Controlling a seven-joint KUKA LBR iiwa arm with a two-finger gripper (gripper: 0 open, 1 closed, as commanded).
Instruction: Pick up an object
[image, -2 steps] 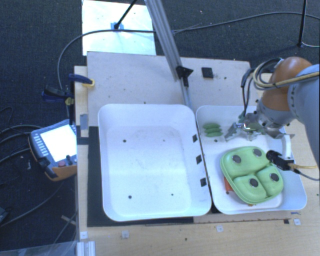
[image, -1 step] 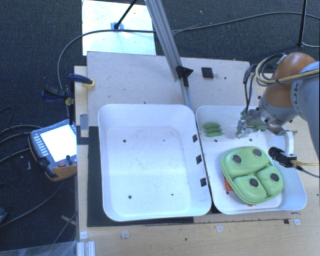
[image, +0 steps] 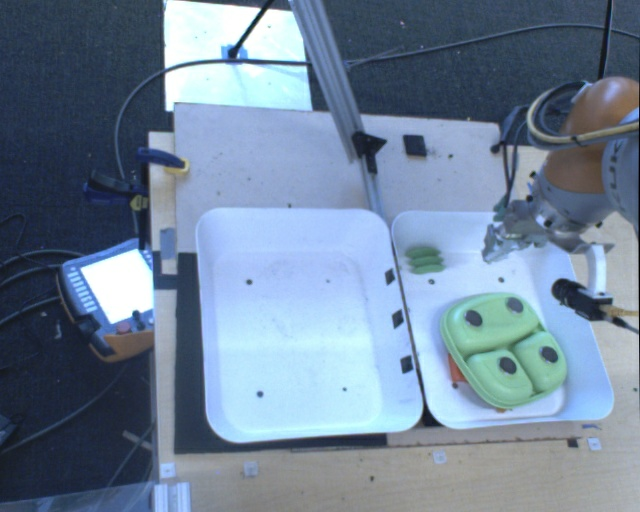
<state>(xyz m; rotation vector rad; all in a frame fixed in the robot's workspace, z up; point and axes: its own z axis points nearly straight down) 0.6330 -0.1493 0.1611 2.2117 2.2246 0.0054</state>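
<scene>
Green plastic fills much of the right-hand shallow white bin (image: 598, 395): a large pale green moulded tray with three rounded lobes (image: 503, 350), each with a dark spot, lies toward the near side, a sliver of something orange-red showing beneath its left edge. A small darker green ribbed piece (image: 425, 260) lies apart from it near the bin's far left corner. The grey two-finger gripper (image: 503, 243) hangs over the bin's far side, right of the ribbed piece, touching neither object; whether it is released or clenched I cannot tell. The left-hand white bin (image: 215, 330) sits beside it on a pale board (image: 260, 150). A handheld control pendant (image: 108, 297) and cables lie on dark carpet at left.
</scene>
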